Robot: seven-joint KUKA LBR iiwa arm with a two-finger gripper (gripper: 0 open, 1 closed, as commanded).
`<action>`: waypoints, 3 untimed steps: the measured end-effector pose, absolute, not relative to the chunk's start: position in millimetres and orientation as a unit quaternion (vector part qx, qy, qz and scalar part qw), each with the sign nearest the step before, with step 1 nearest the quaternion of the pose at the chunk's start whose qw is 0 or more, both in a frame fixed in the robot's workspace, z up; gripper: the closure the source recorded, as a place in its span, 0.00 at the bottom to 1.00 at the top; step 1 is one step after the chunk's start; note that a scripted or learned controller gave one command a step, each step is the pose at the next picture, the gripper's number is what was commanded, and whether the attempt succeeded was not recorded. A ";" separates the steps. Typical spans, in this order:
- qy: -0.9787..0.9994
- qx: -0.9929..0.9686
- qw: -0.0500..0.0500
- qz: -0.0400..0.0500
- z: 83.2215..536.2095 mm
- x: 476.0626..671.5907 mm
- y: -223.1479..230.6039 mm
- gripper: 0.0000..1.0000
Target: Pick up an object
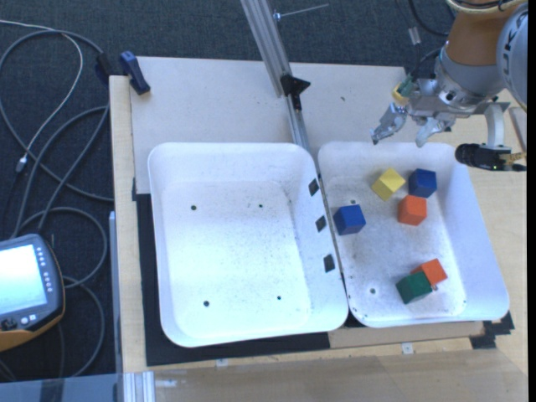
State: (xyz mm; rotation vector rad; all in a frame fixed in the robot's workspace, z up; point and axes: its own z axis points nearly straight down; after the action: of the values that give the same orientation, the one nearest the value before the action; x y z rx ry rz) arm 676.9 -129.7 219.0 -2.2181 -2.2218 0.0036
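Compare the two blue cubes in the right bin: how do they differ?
The left blue cube is brighter blue and stands alone; the back blue cube is darker and sits against the orange cube. The left one lies near the bin's left wall, the back one nearer the gripper. Both look similar in size.

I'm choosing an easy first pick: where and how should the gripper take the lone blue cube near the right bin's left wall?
Probably from straight above, closing on two opposite side faces of the blue cube. It stands apart from the other blocks in the right bin, so both fingers have room. It sits slightly turned, so the gripper, now hovering open above the bin's far rim, should rotate to match its faces.
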 end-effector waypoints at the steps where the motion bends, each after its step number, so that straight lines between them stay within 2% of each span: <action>1: -0.706 -0.708 0.004 0.003 126.4 647.2 -152.7 0.00; 2: -0.707 -0.707 0.003 0.002 97.8 633.6 -160.9 0.00; 3: -0.709 -0.706 -0.004 -0.003 184.7 638.1 -129.5 0.00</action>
State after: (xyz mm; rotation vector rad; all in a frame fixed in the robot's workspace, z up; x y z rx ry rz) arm 638.1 -129.5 184.7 -2.2220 -2.2318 -0.0110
